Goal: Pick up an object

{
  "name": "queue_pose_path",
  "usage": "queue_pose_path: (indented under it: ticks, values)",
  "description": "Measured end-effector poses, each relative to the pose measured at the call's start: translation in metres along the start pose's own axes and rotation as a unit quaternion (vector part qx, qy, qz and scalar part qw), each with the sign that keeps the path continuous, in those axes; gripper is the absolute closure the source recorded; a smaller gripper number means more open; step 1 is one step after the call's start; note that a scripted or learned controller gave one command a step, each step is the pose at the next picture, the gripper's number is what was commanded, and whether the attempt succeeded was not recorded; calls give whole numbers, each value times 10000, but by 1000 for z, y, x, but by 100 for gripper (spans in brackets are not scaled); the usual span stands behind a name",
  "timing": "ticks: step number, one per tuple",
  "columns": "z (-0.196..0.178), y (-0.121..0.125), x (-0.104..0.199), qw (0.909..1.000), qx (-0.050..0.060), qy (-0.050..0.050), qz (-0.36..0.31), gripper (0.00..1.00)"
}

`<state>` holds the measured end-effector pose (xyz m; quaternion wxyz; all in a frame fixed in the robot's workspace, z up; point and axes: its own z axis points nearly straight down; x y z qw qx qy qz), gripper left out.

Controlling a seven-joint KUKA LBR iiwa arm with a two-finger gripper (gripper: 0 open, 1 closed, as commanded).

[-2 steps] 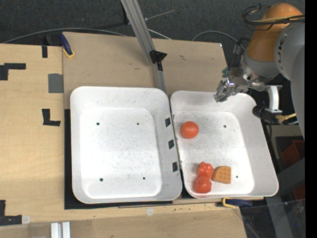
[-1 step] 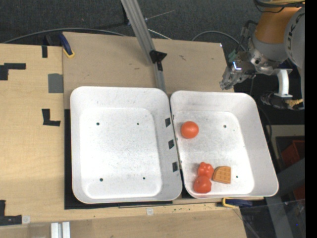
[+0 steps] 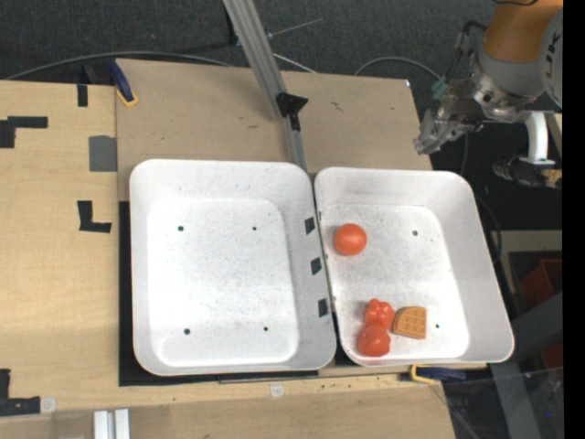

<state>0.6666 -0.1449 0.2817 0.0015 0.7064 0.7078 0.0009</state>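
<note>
Orange-red and round, a small tomato-like ball (image 3: pixel 349 240) lies in the right bin (image 3: pixel 457 245), near that bin's left wall and toward its far half, apart from everything else. Toward the near edge of the same bin sits a red pepper-shaped toy (image 3: pixel 374 328), lumpy and upright-looking, with its lower part close to the bin's near wall. Just beside it on the right, touching or nearly touching, lies a tan waffle-like piece (image 3: pixel 410 322) with a grid pattern on its face. The floor of the right bin is white with fine dark speckles and a few small dark dots.

The left bin (image 3: pixel 151 245) stands edge to edge with the right one, their inner rims meeting along the middle, where small dark clips show at the seam. Both bins rest on a brown bench top (image 3: pixel 201 108) marked with black tape pieces on the left. A grey metal bar (image 3: pixel 260 48) slants down from the top toward the seam between the bins.

The gripper (image 3: pixel 431 140) hangs off the far right corner of the right bin, outside its rim and well apart from all three items. Nothing is between its fingers; whether they stand wide or narrow cannot be told from this angle. Above it the arm (image 3: pixel 516 35) shows its orange band.
</note>
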Motion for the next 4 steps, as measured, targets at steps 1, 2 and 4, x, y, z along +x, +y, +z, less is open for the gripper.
queue_pose_path:
  ticks: [1,2,4]
  values:
    - [14,-16,52,10000,21,1,-1,100]
    - [28,-21,97,10000,32,7,-15,100]
    - [38,-49,205,10000,36,11,-28,100]
